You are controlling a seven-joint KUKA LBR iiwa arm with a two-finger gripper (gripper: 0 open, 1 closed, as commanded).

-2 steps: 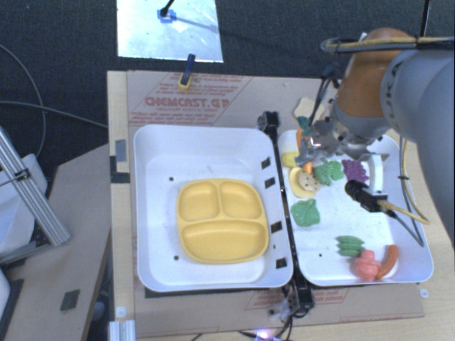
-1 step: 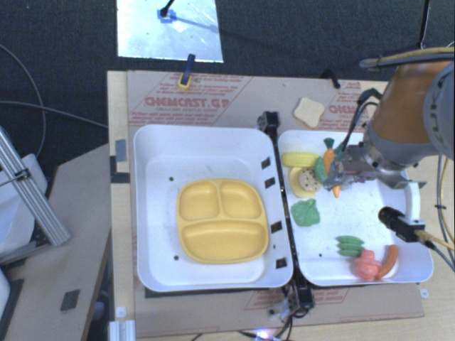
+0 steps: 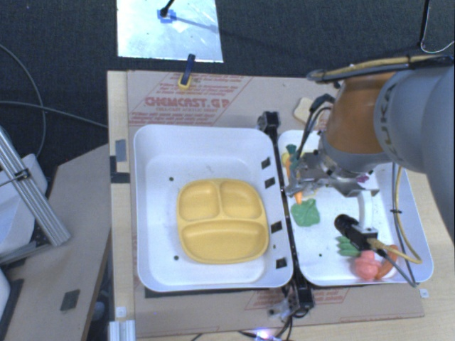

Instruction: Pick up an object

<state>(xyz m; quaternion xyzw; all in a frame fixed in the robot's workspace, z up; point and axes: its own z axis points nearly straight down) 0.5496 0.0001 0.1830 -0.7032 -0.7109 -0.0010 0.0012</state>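
Looking down on 2 white bins, side by side. The left bin (image 3: 153,190) carries a yellow plate (image 3: 222,220) with 3 compartments, lying flat in its middle. Over to the right bin (image 3: 323,261): the grey arm (image 3: 419,119) comes in from the right and hangs over the upper half, with the gripper (image 3: 304,185) down near the wall shared by the 2 bins. Just below it a green toy (image 3: 306,214) lies flat on the bin floor. Claw released or clenched? Cannot tell from here. An orange bit (image 3: 298,190) shows right at the gripper, possibly a small toy, too small to be sure. Lower down, another green piece (image 3: 348,246) and a pink and orange lump (image 3: 370,266) sit close together by the bin's lower edge.
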